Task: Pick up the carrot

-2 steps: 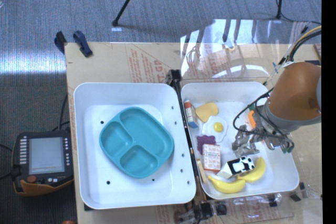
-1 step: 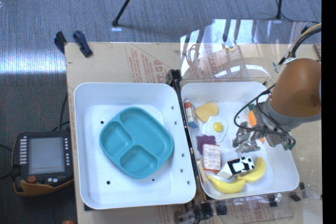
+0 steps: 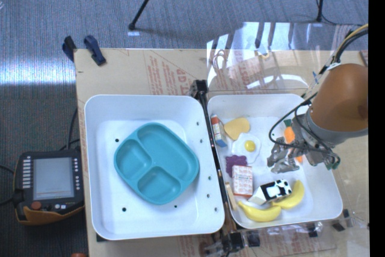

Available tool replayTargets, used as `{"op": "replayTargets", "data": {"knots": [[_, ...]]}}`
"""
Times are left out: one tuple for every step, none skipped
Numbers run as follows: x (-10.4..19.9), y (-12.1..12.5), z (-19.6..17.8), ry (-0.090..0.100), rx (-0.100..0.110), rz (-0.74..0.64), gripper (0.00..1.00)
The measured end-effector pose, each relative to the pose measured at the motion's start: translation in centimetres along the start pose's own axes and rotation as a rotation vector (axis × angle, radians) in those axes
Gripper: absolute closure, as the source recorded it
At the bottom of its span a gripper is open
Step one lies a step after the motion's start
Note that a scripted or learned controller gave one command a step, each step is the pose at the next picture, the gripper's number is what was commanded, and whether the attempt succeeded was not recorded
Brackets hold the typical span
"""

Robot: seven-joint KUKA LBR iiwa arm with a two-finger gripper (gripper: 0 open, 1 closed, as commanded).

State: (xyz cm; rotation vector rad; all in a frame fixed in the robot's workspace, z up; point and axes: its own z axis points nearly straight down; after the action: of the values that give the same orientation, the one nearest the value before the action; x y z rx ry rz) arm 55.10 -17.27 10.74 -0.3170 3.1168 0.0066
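Observation:
The carrot shows as a small orange piece in the right bin, mostly hidden under the arm's wrist. A second orange bit peeks out beside the gripper's body. My gripper hangs low over the middle right of that bin, just below and left of the carrot piece. The orange band of the arm covers the bin's right side.
Left of the gripper lie a fried egg, a yellow heart-shaped piece, a purple piece and a small red-and-white box. Bananas and a black-and-white item lie at the front. A teal divided plate sits in the left bin.

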Motion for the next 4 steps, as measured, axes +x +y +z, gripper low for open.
{"op": "replayTargets", "data": {"knots": [[-0.4,1.3,2.1,0.009,-0.003,-0.419,1.00],[4.0,-3.2,1.9,0.008,-0.003,-0.716,1.00],[4.0,-3.2,1.9,0.008,-0.004,-0.715,0.00],[3.7,-3.0,0.9,0.003,-0.006,-0.713,1.00]]}}
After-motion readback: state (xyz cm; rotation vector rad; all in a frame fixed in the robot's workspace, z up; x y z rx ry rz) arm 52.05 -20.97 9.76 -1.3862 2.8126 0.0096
